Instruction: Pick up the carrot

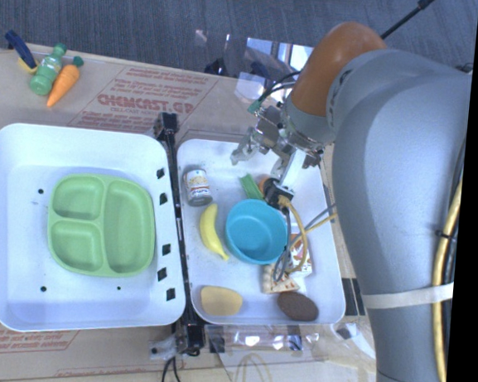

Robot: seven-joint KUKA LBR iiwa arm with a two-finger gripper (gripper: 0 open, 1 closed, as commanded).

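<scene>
Approach step: gripper (268,165) at far rim of blue bowl (256,231), by carrot (260,184) — open/shut can't tell. Nxt: descend, centre, clamp.

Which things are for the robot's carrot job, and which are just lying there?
For the job: claw, carrot close by it.
Just lying about: blue bowl, banana, can, green plate, green bottle, spare carrot beside it.

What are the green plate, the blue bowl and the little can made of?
Green plate: likely plastic, matte, one even colour, soft moulded ridges. Blue bowl: likely plastic too, smooth, slight sheen. Little can: seemingly metal, its grey top glinting, though possibly a toy.
</scene>
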